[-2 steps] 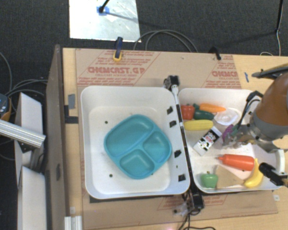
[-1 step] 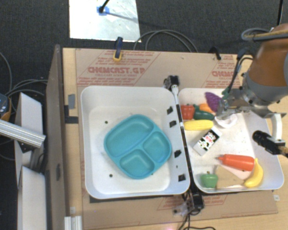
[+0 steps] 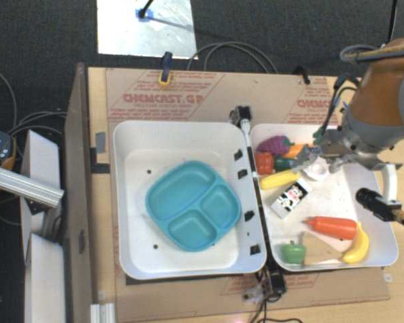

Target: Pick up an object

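Arm poised over right bin; no object between the fingers.

The gripper [image 3: 314, 155] hangs above the upper part of the right white bin [image 3: 388, 247], its opening not discernible. The nearest candidate, a yellow plastic corn cob [image 3: 277, 179], lies just below and left of it, long axis running left-right with a slight upward tilt toward the gripper; the purple grape cluster [image 3: 275, 144] sits to its upper left.

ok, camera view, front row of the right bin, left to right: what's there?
Green pepper → orange carrot → yellow banana, which sits by the bin's right wall.
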Controlling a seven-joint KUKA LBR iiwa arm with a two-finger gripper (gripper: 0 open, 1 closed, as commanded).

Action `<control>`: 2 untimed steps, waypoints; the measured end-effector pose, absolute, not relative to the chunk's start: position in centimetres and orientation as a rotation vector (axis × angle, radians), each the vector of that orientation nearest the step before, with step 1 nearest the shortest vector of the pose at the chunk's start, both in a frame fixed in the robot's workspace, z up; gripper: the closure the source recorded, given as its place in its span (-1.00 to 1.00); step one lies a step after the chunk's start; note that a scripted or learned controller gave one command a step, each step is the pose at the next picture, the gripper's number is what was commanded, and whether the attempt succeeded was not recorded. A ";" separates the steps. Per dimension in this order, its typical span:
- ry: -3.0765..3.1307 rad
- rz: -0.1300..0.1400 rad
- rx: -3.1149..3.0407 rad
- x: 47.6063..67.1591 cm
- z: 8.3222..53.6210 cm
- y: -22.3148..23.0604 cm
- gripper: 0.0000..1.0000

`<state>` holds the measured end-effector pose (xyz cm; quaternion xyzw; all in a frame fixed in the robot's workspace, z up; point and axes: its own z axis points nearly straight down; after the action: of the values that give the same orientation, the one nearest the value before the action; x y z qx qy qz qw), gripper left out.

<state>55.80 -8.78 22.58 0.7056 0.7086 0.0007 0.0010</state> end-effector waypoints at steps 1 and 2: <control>2.222 0.011 2.204 67.4 22.8 -10.1 -1.00; 2.221 -0.001 2.221 63.2 18.2 -13.3 -1.00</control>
<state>63.18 -13.35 18.18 0.7070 0.7072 -0.0002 0.0003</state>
